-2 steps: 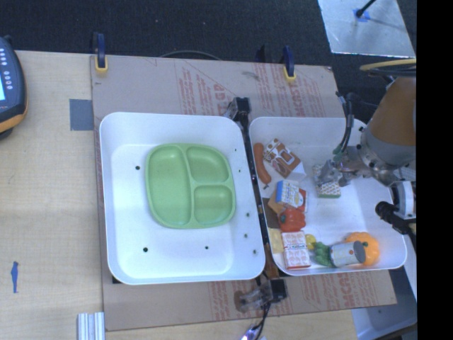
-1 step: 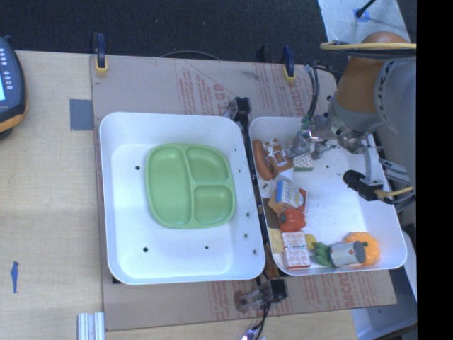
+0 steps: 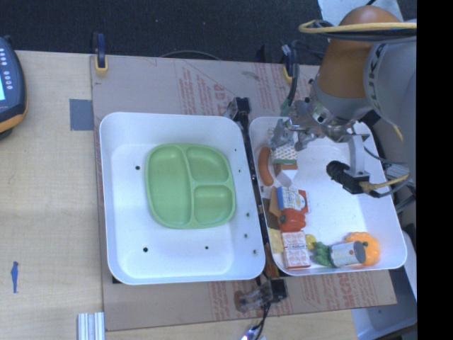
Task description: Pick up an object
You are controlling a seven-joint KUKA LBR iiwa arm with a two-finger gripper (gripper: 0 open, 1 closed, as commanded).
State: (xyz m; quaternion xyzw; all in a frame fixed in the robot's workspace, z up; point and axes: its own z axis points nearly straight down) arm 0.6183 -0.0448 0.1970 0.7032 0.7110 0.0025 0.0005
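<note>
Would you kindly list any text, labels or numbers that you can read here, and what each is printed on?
None can be read.
Red print on the cardboard sheet: too faint.
Labels on the food packets in the right bin: blurred.
Screen of the handheld pendant: too small.

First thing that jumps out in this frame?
The pale green sectioned plastic plate, lying alone in the left shallow white bin. Next, the grey arm with its orange band at the top right, its gripper low over the far end of the right white bin, above the small toy foods clustered along that bin's left and near sides.
</note>
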